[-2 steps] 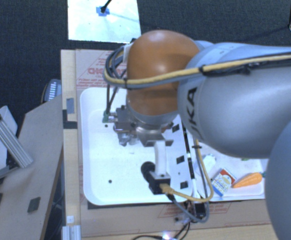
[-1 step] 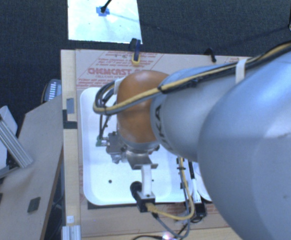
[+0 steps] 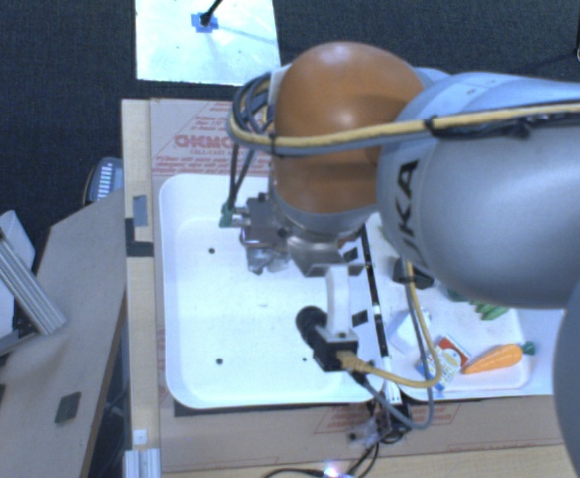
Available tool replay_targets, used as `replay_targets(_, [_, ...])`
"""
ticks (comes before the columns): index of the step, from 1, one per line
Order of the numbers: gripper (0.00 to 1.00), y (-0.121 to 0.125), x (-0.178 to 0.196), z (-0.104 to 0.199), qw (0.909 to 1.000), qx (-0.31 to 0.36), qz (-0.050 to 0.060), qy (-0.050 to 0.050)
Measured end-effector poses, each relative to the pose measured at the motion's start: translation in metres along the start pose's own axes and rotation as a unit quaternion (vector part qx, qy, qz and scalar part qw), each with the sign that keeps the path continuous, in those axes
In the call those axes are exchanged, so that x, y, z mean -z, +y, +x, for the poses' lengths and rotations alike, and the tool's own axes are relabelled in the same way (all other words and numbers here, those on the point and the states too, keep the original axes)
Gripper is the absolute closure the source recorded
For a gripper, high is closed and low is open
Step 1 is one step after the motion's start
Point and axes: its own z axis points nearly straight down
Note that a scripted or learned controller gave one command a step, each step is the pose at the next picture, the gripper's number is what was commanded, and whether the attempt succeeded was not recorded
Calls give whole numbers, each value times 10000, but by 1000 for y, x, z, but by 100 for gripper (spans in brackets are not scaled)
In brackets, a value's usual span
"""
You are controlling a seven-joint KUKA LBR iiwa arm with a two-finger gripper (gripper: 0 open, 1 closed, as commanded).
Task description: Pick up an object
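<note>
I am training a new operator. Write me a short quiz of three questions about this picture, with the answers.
1. True or false: the carrot lies in the bin on the view's right.
2. Choose one: the band on the arm is A) orange, B) blue, C) green.
3. Fill in: the arm reaches in from the view's ____.

Key: 1 true; 2 A; 3 right.

orange carrot (image 3: 493, 358), lying in right bin
</note>
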Motion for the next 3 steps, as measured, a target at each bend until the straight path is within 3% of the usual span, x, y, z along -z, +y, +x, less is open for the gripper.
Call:
replay_targets(1, [100, -3, 191, 11, 10000, 17, -28, 20])
replay_targets(2, [100, -6, 64, 16, 9999, -5, 103, -48])
replay_targets(3, [100, -4, 136, 16, 10000, 8, 22, -7])
